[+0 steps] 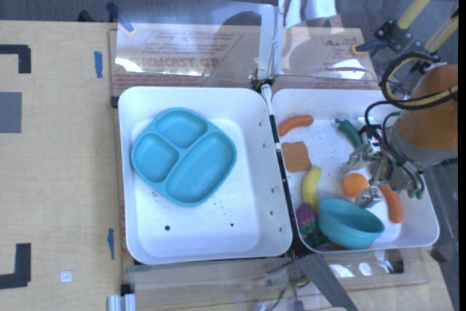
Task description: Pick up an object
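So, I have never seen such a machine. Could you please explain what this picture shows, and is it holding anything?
One camera looks down at a slant on a bench with two white bins. The left bin holds a blue divided plate. The right bin holds toy food: an orange sausage, a yellow banana, an orange ball and a teal bowl. The grey and orange robot arm reaches in from the right; its gripper is low beside the ball. I cannot tell whether it holds anything.
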Robot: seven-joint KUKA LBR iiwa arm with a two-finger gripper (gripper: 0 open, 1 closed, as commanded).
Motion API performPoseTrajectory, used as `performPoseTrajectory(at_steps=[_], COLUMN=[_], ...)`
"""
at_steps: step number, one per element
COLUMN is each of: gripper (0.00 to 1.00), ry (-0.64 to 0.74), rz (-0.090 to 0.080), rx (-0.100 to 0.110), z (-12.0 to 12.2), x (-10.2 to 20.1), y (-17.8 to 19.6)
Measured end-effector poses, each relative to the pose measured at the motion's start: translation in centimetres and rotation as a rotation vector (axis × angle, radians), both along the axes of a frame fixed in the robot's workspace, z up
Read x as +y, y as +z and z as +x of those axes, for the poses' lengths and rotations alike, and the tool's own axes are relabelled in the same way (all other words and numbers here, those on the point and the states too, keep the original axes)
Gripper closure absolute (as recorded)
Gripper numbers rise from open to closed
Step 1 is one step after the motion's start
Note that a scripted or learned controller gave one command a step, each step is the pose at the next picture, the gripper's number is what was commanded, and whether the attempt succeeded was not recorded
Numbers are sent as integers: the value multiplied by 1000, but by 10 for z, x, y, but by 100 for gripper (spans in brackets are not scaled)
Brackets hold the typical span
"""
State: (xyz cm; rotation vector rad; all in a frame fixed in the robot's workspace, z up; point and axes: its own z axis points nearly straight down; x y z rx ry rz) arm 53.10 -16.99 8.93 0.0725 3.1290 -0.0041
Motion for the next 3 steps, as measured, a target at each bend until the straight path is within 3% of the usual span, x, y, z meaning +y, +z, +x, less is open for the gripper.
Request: performPoseTrajectory(at_steps=[1,2,3], gripper=[0,100,0], ry=[60,61,62], rz=[-2,-5,-4], rx=[-1,-14,-12], z=[-26,-22,-23], x=[21,21,22], y=[0,14,13])
